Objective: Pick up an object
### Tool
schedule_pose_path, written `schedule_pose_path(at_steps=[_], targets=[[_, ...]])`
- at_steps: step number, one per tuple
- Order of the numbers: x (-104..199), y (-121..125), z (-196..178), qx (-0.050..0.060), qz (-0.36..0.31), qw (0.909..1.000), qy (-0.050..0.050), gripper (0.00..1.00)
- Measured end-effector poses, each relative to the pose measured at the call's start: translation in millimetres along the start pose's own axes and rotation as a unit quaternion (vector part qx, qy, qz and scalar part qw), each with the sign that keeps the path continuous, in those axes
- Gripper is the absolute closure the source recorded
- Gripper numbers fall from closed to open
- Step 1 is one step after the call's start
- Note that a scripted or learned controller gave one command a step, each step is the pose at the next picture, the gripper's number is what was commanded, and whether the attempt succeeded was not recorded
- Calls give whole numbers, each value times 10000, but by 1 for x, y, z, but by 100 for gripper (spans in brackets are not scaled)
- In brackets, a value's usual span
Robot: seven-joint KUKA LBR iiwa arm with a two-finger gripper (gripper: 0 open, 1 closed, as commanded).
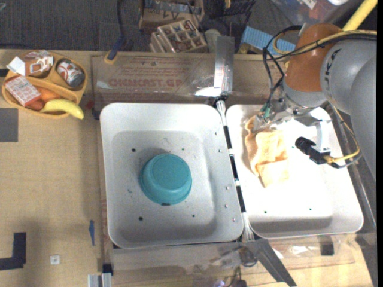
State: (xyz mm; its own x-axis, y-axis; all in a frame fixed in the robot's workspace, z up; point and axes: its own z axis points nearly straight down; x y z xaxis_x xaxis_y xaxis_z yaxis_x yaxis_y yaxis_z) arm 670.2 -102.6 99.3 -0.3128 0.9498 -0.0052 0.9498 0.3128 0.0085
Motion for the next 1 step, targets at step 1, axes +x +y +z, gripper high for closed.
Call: schedule_pose_path(at_steps=[1], targets=[[50,15,-93,33,-1058,9944,23,100]])
